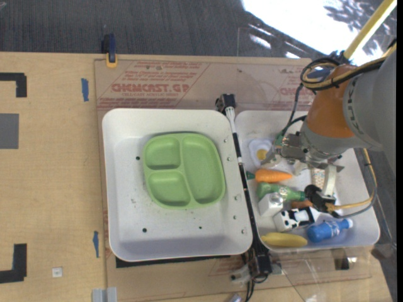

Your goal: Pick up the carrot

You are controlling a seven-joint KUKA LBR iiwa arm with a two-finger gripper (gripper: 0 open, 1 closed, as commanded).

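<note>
Orange toy carrot (274, 176) could be missed, lying at nine o'clock of the end effector (317, 173), whose open-or-closed state cannot be told.

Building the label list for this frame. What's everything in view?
left bin: 1, white, left on the bench
right bin: 1, white, beside it on the right
plate: 1, green, three compartments, middle of the left bin
carrot: 1, orange with green top, middle of the right bin
fried egg: 1, white with yellow centre, right bin, behind the carrot
white box: 1, white, right bin, in front of the carrot
cow-patterned toy: 1, black and white, right bin, behind the banana
banana: 1, yellow, front of the right bin
bottle: 1, blue, front right of the right bin
bench: 1, brown
arm: 1, grey with orange band, over the right bin
end effector: 1, right of the carrot
</note>
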